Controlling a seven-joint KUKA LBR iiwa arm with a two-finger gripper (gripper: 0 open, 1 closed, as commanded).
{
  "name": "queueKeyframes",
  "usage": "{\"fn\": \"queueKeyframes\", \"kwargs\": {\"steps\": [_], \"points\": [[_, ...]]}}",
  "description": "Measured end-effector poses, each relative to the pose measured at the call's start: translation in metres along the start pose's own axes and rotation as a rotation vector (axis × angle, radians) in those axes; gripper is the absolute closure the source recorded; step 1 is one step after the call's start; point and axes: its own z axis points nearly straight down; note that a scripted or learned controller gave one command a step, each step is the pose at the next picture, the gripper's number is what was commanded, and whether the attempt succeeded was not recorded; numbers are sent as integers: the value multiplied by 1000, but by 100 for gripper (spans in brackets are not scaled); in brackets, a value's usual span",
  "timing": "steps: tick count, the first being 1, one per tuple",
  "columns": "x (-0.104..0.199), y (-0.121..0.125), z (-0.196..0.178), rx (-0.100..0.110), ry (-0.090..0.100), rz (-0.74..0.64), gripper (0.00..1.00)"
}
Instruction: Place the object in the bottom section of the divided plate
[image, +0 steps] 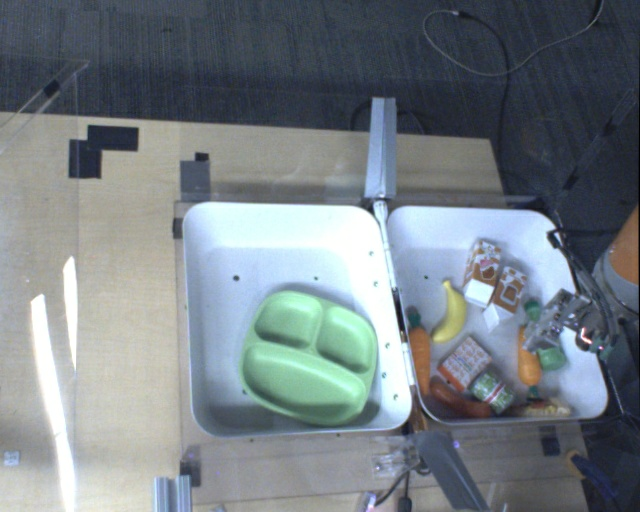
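Observation:
A green divided plate (310, 356) lies in the left white bin (215, 300), with two small sections at the back and one long section toward the front; nothing lies on it. My gripper (556, 322) hangs over the right side of the right bin (430, 240), just above a small green block (551, 356) and an orange piece (528, 368). Nothing can be seen held in it.
The right bin holds several toy foods: a banana (452, 312), a carrot (420, 358), two patterned boxes (495, 275), a snack packet (465, 362), a green can (492, 388). A metal divider post (381, 150) stands between the bins at the back.

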Motion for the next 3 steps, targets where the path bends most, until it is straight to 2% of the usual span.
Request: {"fn": "queueKeyframes", "kwargs": {"steps": [1,2,3], "points": [[-21,36,-27,0,1,-154,100],[-100,39,-57,0,-2,-68,100],[-52,10,69,0,-1,-121,100]]}}
